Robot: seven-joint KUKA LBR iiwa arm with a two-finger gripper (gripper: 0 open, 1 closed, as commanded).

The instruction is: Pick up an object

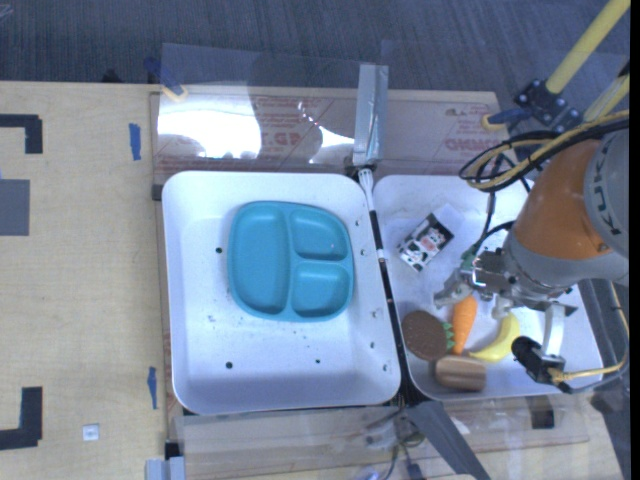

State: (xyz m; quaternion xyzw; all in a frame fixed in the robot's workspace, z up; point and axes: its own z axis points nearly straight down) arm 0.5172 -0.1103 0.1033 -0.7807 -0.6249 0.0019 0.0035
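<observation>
The arm enters from the right and stands over the right bin (pixel 392 196). The hand (pixel 478 283) sits low in that bin, directly above the upper end of the carrot (pixel 464 320). The state of the hand cannot be told from this view: the wrist body covers the working end, and no object is seen held.

Governing relation: the carrot lies immediately below the hand in the picture, toward the front edge of the bin. Its long axis runs roughly front to back, tilted slightly, with the green top at the front end. The hand appears to be touching or just above its orange end; contact cannot be confirmed.

Neighbouring objects crowd the carrot. A brown round cookie (pixel 424 334) lies just beside it on the left. A banana (pixel 497 340) lies just beside it on the right. A tan block (pixel 459 372) rests at the front, near the carrot's green top. A small black-and-white box (pixel 426 241) lies apart, toward the back of the bin.

Judgement: a grasp across the carrot's short axis has little side clearance, and the cookie or the banana is likely to be nudged.

The left bin (pixel 190 288) carries a blue divided plate (pixel 292 260) and plays no part in the coming move. Both bins are shallow, white and smooth. The bench (pixel 70 268) is light wood.
</observation>
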